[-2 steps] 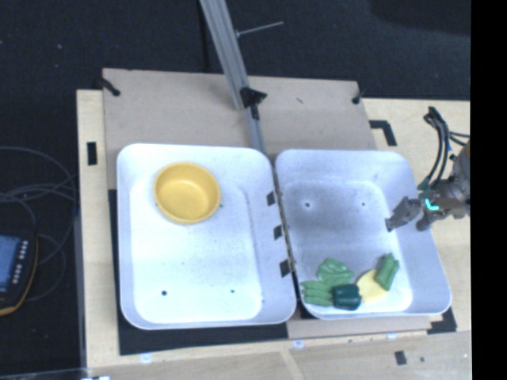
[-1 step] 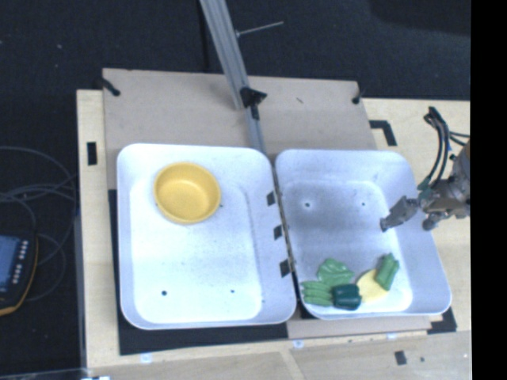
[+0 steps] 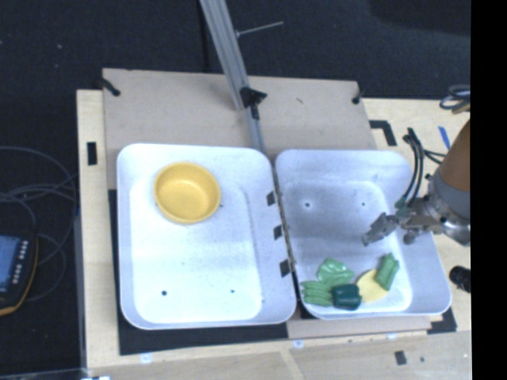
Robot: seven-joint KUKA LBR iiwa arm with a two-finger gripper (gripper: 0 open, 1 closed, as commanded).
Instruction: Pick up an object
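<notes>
My gripper (image 3: 394,231) hangs over the right side of the right bin (image 3: 333,182), open, with nothing between its fingers. Just below it, in the bin's near corner, lies a small heap: a green upright piece (image 3: 386,271), a yellow piece (image 3: 370,286), a dark teal block (image 3: 346,295), a leafy green item (image 3: 334,271) and a green pod (image 3: 316,294). A yellow bowl (image 3: 188,192) sits upright in the far part of the left bin (image 3: 198,283), well away from the gripper.
A grey metal bar (image 3: 226,46) slants down from the top to the bins' far edge. The divider between the bins (image 3: 279,232) carries small dark clips. Cables and a handheld device (image 3: 14,267) lie off the bench at the left.
</notes>
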